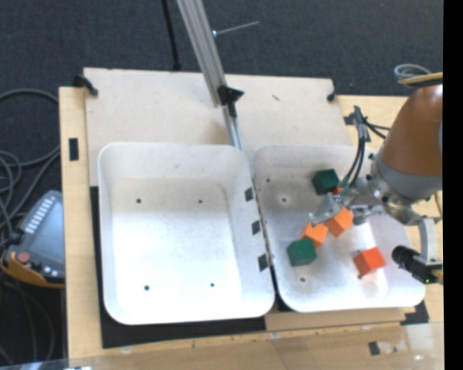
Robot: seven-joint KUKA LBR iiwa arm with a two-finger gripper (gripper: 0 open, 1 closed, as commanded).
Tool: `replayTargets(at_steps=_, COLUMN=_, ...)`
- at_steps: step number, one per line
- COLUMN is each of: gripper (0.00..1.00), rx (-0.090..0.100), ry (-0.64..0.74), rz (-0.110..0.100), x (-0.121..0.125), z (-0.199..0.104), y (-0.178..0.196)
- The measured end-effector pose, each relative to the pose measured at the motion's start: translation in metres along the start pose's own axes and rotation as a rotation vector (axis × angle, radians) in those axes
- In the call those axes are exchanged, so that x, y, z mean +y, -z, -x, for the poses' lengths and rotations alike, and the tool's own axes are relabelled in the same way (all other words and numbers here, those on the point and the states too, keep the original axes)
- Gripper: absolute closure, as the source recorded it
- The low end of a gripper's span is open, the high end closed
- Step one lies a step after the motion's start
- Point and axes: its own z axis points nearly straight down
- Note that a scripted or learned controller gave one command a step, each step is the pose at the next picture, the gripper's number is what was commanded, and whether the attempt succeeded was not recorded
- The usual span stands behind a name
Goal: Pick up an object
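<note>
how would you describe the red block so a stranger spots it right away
Look at the right-hand white bin, the one the arm reaches into. Near its lower right corner lies the red block, alone, apart from the cluster of two orange blocks and two green blocks nearer the bin's middle. It is the only red one.

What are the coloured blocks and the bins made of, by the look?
Green blocks and orange blocks: probably painted wood or foam; matte, flat colour, no glare. Can't tell which. Bins: likely moulded plastic; smooth white, rounded corners, raised rim, faintly speckled.
</note>
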Motion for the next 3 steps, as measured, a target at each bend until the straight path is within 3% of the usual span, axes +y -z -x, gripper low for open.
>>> replayTargets(at_steps=1, gripper=0.0, rx=-0.002, ry=0.003, rz=0.0, x=0.01, z=-0.007, y=-0.12)
replayTargets(at_steps=2, gripper=0.0, rx=0.001, ry=0.011, rz=0.006, x=0.041, z=-0.046, y=-0.014)
replayTargets(at_steps=3, gripper=0.0, rx=0.001, ry=0.001, rz=-0.002, x=-0.004, z=0.0, y=-0.12)
